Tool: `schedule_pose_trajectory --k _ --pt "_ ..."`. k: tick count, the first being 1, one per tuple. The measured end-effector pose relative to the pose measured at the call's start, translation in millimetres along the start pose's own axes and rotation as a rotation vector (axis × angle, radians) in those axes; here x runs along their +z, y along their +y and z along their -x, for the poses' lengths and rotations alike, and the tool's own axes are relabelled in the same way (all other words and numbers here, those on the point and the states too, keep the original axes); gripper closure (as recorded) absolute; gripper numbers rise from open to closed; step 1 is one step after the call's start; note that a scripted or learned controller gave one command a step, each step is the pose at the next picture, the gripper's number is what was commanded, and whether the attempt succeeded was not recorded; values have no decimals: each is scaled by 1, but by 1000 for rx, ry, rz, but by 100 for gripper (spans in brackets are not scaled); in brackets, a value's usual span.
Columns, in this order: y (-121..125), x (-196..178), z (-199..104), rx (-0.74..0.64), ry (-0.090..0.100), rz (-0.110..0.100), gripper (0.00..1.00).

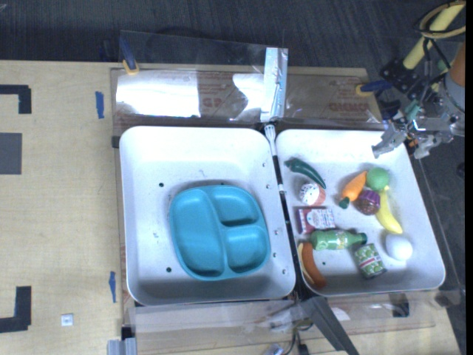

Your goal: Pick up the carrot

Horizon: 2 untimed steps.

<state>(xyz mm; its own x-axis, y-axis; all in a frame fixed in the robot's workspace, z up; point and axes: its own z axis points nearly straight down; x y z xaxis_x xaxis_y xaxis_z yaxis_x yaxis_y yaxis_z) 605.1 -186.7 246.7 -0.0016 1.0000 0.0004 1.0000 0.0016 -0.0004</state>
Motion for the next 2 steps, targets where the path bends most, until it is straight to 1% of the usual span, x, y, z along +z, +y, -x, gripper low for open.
schedule_pose_trajectory --k 1,2 --pt "-7 159 -4 -29 -2 7 0" --pt "-1 160 1 89 5 7 0"
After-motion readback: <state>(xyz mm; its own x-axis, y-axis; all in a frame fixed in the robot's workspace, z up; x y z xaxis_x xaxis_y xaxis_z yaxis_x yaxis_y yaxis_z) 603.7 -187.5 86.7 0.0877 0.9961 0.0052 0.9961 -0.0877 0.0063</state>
